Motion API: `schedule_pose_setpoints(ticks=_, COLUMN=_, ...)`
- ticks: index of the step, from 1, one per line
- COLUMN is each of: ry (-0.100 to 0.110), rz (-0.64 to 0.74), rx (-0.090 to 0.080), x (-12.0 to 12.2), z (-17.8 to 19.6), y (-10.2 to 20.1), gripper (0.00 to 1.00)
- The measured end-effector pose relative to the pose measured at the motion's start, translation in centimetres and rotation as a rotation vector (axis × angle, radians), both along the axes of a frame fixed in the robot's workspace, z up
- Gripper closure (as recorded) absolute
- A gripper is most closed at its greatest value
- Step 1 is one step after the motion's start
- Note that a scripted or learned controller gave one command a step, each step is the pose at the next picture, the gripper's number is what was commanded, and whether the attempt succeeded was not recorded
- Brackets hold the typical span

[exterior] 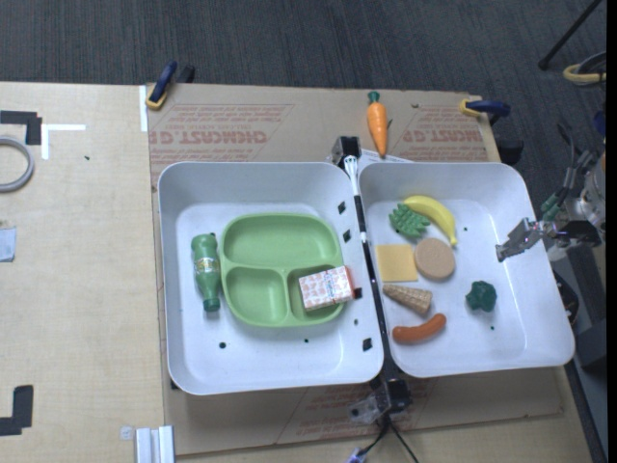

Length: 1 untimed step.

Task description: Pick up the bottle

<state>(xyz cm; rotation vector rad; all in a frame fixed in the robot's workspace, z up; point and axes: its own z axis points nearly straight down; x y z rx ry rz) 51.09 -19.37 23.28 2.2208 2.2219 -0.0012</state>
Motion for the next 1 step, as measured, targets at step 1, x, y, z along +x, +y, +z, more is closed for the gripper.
schedule_pose_setpoints(ticks=1, ry=-0.001, rz=0.001, rx=-0.001, x=0.05, z=0.95, y=-0.03, gripper=1.00)
